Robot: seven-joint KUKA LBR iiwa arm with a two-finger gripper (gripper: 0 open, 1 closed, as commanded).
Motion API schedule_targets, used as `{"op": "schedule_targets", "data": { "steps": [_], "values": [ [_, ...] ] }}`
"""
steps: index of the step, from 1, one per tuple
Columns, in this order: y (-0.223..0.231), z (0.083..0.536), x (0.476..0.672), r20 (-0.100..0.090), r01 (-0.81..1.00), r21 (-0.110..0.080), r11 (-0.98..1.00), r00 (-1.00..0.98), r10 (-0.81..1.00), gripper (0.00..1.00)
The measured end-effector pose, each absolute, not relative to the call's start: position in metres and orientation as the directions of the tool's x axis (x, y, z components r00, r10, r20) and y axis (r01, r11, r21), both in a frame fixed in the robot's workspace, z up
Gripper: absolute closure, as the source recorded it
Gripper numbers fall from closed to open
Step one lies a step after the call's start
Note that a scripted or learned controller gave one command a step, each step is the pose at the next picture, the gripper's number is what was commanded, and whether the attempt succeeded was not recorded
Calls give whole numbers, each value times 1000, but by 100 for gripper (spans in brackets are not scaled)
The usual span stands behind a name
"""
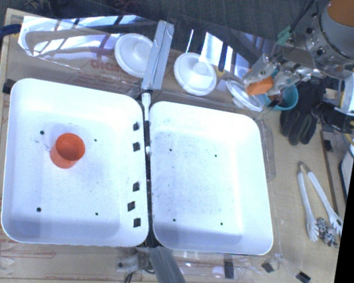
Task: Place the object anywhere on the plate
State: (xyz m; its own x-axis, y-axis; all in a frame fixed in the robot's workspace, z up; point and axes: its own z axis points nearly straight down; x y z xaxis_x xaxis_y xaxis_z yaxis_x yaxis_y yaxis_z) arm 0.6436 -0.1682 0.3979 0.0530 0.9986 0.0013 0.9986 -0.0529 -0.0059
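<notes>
Camera view: gripper [268,79] tips indistinct.

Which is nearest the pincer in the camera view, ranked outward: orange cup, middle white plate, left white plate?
From the pincer, at the top right behind the bins:
1. Middle white plate, just left of it, behind the right bin.
2. Left white plate, behind the left bin.
3. Orange cup, in the left bin.
</notes>
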Motion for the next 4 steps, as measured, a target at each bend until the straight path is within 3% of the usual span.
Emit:
{"op": "schedule_targets", "data": {
  "steps": [1,2,3,4],
  "values": [
    [-179,404,657,-1,1000,1,-3,3,1000,100],
    [-183,401,638,1,1000,-5,28,-28,1000,100],
    [-177,363,657,2,981,-5,195,-195,981,100],
    [-176,372,658,3,980,-7,200,-200,980,100]
  ]
}}
